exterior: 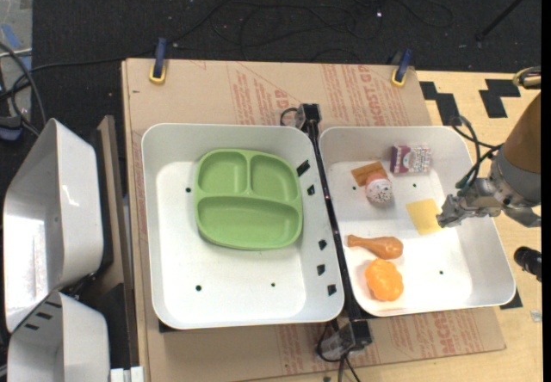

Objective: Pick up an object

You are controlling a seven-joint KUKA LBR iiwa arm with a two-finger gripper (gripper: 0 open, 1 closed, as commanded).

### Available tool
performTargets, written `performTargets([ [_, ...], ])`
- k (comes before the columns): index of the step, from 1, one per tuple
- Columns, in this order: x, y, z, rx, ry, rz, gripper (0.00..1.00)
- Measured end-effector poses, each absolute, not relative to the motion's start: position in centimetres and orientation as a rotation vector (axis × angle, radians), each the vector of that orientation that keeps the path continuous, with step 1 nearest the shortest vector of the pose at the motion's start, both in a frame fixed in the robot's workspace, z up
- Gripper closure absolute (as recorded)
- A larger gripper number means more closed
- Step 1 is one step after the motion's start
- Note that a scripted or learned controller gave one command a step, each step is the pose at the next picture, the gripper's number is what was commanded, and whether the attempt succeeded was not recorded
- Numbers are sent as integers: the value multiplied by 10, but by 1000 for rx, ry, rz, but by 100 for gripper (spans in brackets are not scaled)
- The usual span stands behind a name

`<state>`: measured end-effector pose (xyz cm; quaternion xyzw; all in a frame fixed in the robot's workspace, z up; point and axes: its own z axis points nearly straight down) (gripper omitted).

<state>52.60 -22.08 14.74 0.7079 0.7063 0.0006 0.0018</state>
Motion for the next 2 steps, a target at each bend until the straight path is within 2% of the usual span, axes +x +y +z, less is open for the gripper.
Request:
performTargets([
  [1, 521, -213, 197, 2215, 2221, 3, 100],
  [2, 530, -215, 258, 2213, 2221, 4, 100],
])
